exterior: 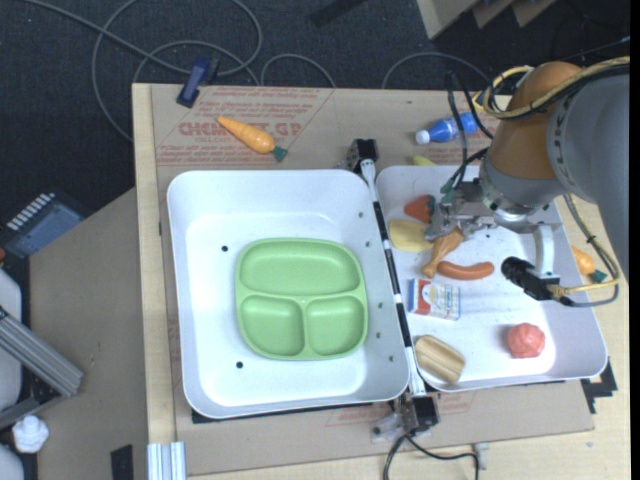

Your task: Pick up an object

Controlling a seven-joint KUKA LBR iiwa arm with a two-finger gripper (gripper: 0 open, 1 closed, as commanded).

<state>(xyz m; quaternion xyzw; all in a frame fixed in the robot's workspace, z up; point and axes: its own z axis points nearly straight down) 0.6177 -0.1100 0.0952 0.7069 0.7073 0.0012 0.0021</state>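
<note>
We see a tan table (300, 108) standing on dark carpet (80, 98) strewn with cables. It bears two white bins: the left bin (190, 268) holds one green divided tray (300, 296). The right bin (570, 348), at three o'clock of it, holds a sausage (466, 269), a bread roll (439, 358), a red ball (525, 339) and a small carton (436, 299). One toy carrot (250, 135) lies at twelve o'clock on the table. The gripper (458, 218) hangs over the right bin's far end; we cannot tell how its fingers are set.
</note>
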